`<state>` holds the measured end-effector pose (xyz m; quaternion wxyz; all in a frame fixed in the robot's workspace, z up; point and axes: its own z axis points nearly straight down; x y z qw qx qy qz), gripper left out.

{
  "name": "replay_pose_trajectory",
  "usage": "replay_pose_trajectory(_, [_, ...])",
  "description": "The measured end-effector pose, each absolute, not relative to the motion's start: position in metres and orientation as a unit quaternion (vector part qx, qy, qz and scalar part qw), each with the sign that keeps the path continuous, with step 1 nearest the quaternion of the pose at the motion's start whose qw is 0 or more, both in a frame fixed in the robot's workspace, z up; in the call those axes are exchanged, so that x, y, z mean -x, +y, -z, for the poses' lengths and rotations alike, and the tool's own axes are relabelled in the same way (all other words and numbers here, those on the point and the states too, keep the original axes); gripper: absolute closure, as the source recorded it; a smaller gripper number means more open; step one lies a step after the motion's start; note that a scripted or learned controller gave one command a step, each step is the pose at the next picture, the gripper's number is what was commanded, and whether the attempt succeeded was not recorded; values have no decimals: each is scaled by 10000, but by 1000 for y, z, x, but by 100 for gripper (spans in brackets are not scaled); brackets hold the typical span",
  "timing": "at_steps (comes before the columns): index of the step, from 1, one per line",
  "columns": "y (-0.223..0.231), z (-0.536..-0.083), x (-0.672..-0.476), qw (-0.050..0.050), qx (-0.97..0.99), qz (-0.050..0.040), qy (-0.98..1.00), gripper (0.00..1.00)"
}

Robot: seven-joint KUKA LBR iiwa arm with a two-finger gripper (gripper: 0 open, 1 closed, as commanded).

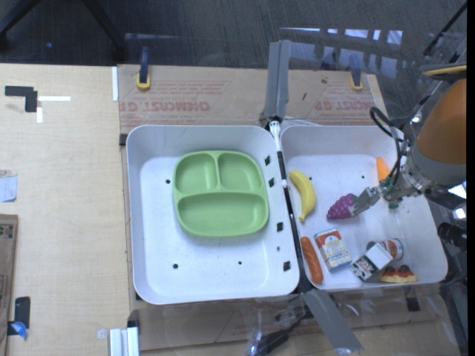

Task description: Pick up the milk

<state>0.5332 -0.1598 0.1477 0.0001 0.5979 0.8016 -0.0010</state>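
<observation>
The fingers of the end effector (pixel 366 200) were small and blurred against the white floor of the right bin (pixel 434 232), so whether they were spread or pressed together could not be told. The arm (pixel 444 124), smooth and orange-banded, was cut off at the right edge. The end effector was seen just beside a bumpy purple bunch of grapes (pixel 341 208); contact could not be made out. The milk (pixel 333 248), a small boxy carton with a printed label, lay flat in the right bin, below and to the left of the end effector and apart from it. A curved banana (pixel 302 193) and a hot dog (pixel 312 259) were placed to its left, a can (pixel 378 256) and a pizza slice (pixel 399 275) to its right. A glossy green divided plate (pixel 221 193) rested in the left bin (pixel 145 221).
</observation>
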Motion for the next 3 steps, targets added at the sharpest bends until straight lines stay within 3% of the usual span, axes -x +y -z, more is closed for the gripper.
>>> replay_pose_trajectory(1, [-132,-108,-477,-14,-5499,6,8352,0])
replay_pose_trajectory(3, [-132,-108,-477,-11,-5500,5,8352,0])
